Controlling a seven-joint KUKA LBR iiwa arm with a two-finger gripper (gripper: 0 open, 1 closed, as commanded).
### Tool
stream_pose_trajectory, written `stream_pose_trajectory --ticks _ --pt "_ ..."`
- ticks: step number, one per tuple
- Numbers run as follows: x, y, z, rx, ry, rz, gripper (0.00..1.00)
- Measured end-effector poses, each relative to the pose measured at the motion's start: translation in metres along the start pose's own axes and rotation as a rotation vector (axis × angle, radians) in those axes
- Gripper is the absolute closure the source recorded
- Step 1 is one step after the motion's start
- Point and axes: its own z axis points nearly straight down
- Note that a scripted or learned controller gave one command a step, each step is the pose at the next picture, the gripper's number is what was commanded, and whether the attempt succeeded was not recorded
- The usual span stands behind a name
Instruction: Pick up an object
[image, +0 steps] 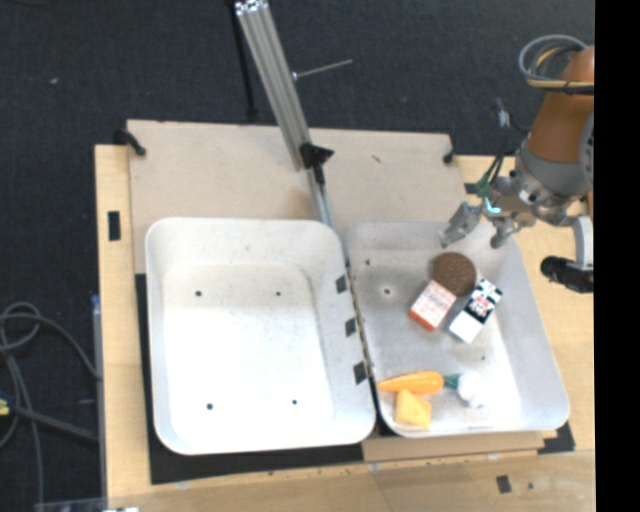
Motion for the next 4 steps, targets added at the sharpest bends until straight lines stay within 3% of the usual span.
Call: stream_pose_trajectory --ticks 1,3,4 --pt "-0.001 0.001 -0.004 -0.004 -0.005 -0.003 0.00" --pt "0.002 -0.015 0.094 0.000 -0.003 0.002 0.00" --pt "0.000 -0.013 0.104 -0.008 -0.007 0.004 0.00"
